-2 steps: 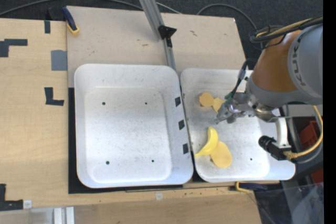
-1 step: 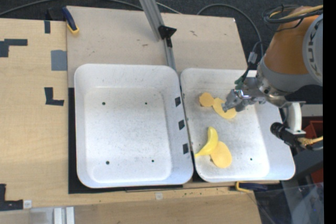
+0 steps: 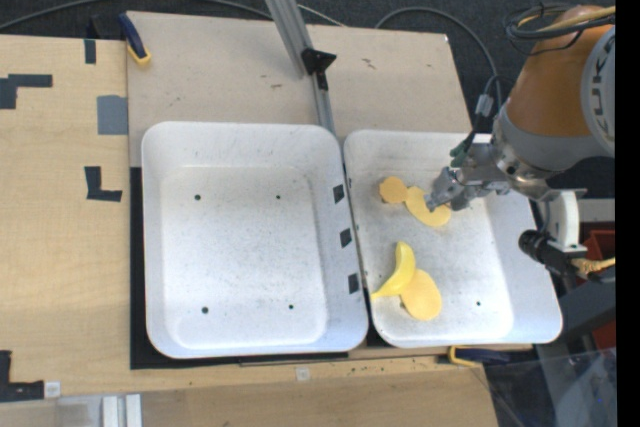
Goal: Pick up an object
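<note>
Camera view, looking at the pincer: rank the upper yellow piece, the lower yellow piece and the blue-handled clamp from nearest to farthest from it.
1. Upper yellow piece, right bin, right at the pincer.
2. Lower yellow piece, same bin, toward its front.
3. Blue-handled clamp, far left corner of the board.

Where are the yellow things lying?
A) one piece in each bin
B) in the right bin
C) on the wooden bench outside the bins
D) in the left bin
B: both yellow objects, the upper one by the gripper and the lower one, lie in the right bin.
</note>
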Tool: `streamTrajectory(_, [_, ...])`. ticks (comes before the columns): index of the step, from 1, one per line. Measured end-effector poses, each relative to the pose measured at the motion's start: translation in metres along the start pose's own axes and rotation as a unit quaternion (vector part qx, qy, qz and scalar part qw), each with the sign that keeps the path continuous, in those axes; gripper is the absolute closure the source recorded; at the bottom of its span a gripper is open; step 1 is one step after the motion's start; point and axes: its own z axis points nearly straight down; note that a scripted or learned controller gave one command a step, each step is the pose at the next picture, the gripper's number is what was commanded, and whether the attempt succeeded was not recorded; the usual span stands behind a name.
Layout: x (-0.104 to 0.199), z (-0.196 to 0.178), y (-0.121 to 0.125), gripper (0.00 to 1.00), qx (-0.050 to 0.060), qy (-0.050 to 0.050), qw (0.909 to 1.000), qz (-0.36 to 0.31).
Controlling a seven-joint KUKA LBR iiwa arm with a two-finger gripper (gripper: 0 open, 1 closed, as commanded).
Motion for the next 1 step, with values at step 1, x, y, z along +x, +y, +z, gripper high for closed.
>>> streamTrajectory(1, [0.0517, 0.0125, 0.0064, 1.0, 0.002, 0.001, 1.0, -0.002])
